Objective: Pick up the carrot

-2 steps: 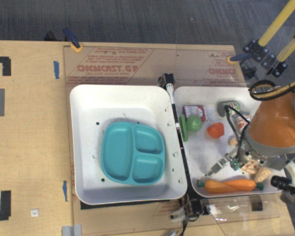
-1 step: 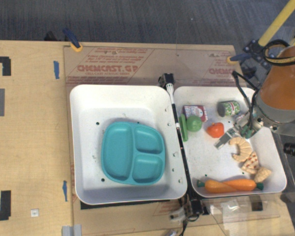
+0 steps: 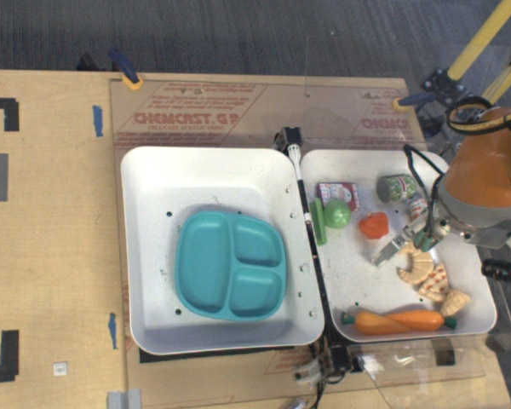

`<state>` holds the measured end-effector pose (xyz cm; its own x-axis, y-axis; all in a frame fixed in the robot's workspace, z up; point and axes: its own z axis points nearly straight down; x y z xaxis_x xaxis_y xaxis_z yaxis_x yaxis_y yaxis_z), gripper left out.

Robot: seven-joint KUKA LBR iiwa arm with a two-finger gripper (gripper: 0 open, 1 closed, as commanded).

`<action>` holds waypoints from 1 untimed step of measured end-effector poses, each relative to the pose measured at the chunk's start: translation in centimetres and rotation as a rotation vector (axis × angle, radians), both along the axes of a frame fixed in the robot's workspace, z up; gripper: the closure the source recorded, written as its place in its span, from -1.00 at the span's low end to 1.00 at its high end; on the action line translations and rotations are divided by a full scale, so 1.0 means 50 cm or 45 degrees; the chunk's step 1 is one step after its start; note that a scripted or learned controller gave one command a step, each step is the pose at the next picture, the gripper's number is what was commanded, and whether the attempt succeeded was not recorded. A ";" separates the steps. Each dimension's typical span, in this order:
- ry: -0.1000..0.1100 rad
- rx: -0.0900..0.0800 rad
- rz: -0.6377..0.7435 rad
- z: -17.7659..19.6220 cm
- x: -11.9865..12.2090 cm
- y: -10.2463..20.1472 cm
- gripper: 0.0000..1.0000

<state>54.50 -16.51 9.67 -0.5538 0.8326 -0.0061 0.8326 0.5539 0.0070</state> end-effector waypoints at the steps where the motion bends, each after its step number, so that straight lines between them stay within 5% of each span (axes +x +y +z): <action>1: -0.002 0.005 -0.234 -0.016 -0.018 -0.019 -1.00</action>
<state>53.62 -17.46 8.88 -0.3925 0.9197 -0.0031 0.9197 0.3925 0.0101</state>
